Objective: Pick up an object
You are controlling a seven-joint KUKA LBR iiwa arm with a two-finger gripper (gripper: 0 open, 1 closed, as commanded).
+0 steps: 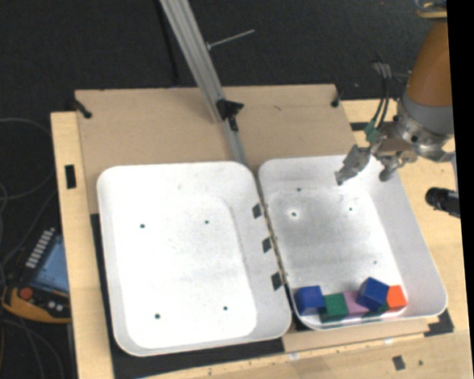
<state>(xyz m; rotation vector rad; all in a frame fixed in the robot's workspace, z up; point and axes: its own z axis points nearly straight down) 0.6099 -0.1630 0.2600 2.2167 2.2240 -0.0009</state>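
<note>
Approach step. Gripper (367, 166) fingers spread, nothing held, hovering at 1 o'clock of right bin (410, 237). Next: descend toward blocks (350, 298) at 6 o'clock.

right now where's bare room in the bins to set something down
The left bin has bare floor from wall to wall. The right bin is free across its middle, between the claw at its far edge and the blocks. Its near wall is crowded with those blocks.

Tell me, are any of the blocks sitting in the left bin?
No, the blocks all lie along the near edge of the right bin.
</note>
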